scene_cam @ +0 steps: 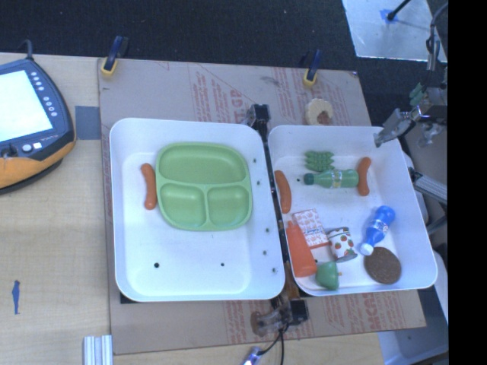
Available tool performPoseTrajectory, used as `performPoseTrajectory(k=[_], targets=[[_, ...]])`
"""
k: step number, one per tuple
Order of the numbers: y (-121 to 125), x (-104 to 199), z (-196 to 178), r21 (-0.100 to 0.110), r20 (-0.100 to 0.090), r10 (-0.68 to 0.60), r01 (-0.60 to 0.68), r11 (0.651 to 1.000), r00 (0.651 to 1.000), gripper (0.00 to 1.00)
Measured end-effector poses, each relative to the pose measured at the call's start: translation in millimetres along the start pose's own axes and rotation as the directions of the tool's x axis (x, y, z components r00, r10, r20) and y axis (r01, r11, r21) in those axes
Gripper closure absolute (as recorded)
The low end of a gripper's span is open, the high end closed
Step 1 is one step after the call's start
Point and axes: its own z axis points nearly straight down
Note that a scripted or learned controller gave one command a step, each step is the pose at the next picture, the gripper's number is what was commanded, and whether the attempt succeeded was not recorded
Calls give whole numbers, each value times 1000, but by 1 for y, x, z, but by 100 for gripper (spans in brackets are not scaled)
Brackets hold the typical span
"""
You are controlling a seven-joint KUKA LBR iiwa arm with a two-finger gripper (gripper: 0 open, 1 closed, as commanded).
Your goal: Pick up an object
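Camera view: The bench is light wood, overlaid by a brown cardboard sheet held by two clamps at its far edge. Beyond the bench, dark carpet covers the floor. A tablet-style pendant lies at the far left.

Two white bins sit side by side. The left bin contains one green divided plate and one orange sausage.

The right bin contains two sausages, one green bottle, one green leafy piece, one blue bottle, one brown disc, one orange carrot, one printed packet, one spotted item and one green pepper.

The tool hangs over the right bin's far right corner; its opening cannot be determined.
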Motion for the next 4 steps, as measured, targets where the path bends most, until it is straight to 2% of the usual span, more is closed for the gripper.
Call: performPoseTrajectory(k=[1, 2, 3, 4], targets=[[-64, -17, 95, 2, 0, -1, 1, 1000, 1000, 0], [-24, -6, 192, 3, -1, -2, 2, 1000, 1000, 0], [16, 17, 191, 0, 0, -2, 2, 1000, 1000, 0], [-41, -17, 118, 0, -1, 1, -1, 1000, 1000, 0]])
